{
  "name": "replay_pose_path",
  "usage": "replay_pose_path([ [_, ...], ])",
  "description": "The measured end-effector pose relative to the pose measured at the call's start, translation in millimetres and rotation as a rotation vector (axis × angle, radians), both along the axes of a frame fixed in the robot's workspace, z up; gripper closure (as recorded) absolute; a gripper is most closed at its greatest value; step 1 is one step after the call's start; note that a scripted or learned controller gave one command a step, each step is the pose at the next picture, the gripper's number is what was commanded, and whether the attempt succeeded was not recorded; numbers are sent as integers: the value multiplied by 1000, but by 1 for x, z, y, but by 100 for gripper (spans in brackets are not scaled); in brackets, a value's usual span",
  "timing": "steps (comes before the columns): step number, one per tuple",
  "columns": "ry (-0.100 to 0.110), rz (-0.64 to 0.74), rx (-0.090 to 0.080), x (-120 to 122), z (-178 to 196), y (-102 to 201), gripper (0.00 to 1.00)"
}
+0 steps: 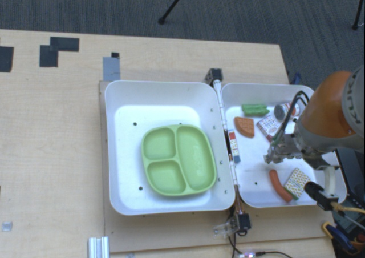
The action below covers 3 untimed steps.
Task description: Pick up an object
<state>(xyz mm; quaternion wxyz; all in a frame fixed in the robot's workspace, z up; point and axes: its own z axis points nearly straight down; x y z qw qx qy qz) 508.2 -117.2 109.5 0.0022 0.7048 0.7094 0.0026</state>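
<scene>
one red sausage (279, 186) lies just below the fingers (276, 158); their spread is unclear.

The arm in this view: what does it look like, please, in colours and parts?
The arm has a wide orange band above a grey wrist section. Black cables loop along its left side. The small, dark metal tool sits at its end, over the right bin.

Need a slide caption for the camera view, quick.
Pincer hovers in the right bin above the sausage; green tray sits left.
</scene>
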Motion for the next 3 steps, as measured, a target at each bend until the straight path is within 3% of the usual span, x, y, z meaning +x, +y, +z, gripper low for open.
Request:
replay_pose_path([
  [1, 0, 0, 0, 0, 0, 0, 0],
  [2, -4, -6, -7, -18, -24, 30, 0],
  [3, -5, -3, -5, -16, -15, 32, 100],
])
